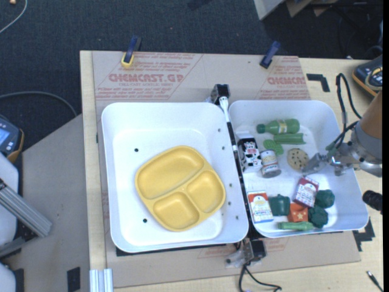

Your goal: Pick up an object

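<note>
The claw (323,161) is seen over the right bin (331,115), reaching in from 3 o'clock. Whether it's spread or pressed together can't be told, it's just too small and cluttered at that spot. Nothing is seen pinched in it. It sits just past the cookie (297,158) on the 3 o'clock side and right above the red packet (306,192); actual contact with either can't be judged.

The right bin is packed with small stuff. A green bottle (279,127) is laid on its side toward 12 o'clock, with a green pod (281,141) just below it. Near the bin's 9 o'clock wall a cow-print box (248,152) is found, and a small jar (269,163) is tucked just beside it. The cookie is placed near the middle. Down at 6 o'clock a carton (259,207) is lying flat, and next to it a jumble of green and red toy veg (304,213) is piled up, touching each other.

The left bin (115,163) is taken up by a yellow tray (180,187) with three compartments, set at a tilt near the middle. Nothing is seen in its compartments.
</note>
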Robot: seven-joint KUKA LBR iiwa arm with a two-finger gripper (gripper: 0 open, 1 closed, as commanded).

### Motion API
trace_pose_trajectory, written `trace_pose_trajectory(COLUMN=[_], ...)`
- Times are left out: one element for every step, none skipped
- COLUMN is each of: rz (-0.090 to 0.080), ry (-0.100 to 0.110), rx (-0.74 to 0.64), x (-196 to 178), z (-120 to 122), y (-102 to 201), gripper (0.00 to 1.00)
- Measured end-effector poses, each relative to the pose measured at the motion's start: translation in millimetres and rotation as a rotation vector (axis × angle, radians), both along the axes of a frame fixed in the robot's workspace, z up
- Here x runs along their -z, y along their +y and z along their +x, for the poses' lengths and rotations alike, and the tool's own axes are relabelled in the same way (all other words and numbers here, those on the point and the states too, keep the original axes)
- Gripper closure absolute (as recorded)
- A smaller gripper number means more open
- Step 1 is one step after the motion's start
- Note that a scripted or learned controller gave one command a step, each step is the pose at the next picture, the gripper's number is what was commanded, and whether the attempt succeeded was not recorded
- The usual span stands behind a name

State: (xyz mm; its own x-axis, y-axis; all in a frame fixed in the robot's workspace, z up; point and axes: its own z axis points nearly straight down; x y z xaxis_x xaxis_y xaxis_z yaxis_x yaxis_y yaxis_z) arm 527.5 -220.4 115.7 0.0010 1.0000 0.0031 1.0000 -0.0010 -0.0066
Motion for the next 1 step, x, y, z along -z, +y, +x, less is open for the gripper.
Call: trace_pose_trajectory(rz=[0.007], ry=[-0.002], rx=[-0.005], x=[32.5], z=[1.0], y=[4.7], gripper=[0.0])
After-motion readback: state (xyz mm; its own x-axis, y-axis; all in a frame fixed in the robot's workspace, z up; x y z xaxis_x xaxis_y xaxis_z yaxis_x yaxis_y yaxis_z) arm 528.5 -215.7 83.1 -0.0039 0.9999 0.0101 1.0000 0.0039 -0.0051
